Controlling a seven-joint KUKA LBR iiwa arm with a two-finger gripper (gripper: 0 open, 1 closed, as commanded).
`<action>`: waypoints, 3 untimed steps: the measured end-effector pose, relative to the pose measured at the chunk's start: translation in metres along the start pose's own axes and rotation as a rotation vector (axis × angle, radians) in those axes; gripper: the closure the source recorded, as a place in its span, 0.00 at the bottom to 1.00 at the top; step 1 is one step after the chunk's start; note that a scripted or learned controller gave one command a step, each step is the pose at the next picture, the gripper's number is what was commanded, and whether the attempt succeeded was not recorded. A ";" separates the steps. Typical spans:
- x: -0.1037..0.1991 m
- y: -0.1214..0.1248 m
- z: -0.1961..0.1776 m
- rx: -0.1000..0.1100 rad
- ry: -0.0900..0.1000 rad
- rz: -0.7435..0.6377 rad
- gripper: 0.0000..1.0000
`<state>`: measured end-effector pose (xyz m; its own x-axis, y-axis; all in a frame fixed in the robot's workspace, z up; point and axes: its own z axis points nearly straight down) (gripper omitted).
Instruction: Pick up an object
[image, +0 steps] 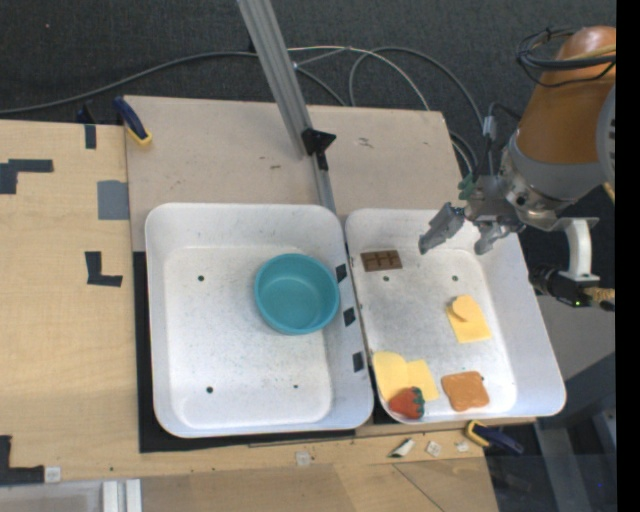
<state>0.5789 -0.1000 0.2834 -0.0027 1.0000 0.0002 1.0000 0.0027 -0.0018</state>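
From the fixed overhead camera, two white bins are seen side by side on the bench. A teal bowl (296, 292) is set near the middle of the left bin (180, 230). In the right bin (530, 330), a brown square block (380, 261) is placed near the far left corner, a yellow piece (468, 319) lies toward the right side, and a yellow slab (403, 375), a red strawberry-like item (406, 403) and an orange-brown square (465, 390) are grouped at the near edge. The gripper (462, 236) is held over the far part of the right bin with its fingers spread and nothing between them.
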 end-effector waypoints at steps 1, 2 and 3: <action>0.000 0.000 0.000 0.000 0.000 0.000 0.00; 0.000 0.009 0.055 0.005 -0.001 0.001 0.00; 0.002 0.002 0.102 0.005 0.000 0.001 0.00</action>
<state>0.5802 -0.0981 0.1816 -0.0013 1.0000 -0.0002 1.0000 0.0013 -0.0064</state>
